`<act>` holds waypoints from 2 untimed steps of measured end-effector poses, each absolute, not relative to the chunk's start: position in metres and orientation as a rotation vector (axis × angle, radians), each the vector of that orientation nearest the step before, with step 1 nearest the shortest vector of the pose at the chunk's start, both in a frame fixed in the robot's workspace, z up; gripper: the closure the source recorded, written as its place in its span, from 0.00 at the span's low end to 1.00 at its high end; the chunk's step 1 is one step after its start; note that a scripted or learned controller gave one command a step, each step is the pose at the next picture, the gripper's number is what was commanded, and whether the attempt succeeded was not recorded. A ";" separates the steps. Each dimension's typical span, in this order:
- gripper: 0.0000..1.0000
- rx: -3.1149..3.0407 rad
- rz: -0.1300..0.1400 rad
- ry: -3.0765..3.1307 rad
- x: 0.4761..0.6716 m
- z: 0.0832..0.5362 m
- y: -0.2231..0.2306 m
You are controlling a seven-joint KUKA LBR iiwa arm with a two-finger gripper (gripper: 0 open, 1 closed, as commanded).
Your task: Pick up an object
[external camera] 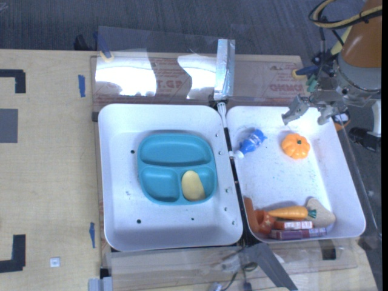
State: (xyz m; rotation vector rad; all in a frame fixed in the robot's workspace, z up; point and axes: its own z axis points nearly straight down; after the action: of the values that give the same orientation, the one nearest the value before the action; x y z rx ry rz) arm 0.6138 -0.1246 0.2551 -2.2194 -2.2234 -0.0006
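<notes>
In the right bin (339, 162) lie a small orange pumpkin (296, 145), a blue toy (250, 141), and at the front a carrot (290, 212), a beige piece (322, 214) and a red-brown bar (290, 227). My gripper (308, 115) hangs over the bin's far edge, just behind the pumpkin and apart from it. Its fingers (292, 113) are spread open with nothing between them.
The left bin (115, 180) holds a blue compartment tray (173, 153) with a yellow, lemon-like piece (193, 185) in its front right section. A clear plastic wall with a taped post (224, 68) stands behind both bins. Cables (336, 8) loop above the wrist.
</notes>
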 end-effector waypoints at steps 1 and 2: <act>0.00 -2.191 0.011 -2.238 0.628 0.168 -0.131; 0.00 -2.127 -0.006 -2.322 0.624 0.101 -0.168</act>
State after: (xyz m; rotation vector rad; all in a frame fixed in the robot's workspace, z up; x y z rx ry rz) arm 0.6241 -0.1676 0.1011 -2.1269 -2.3221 -0.0057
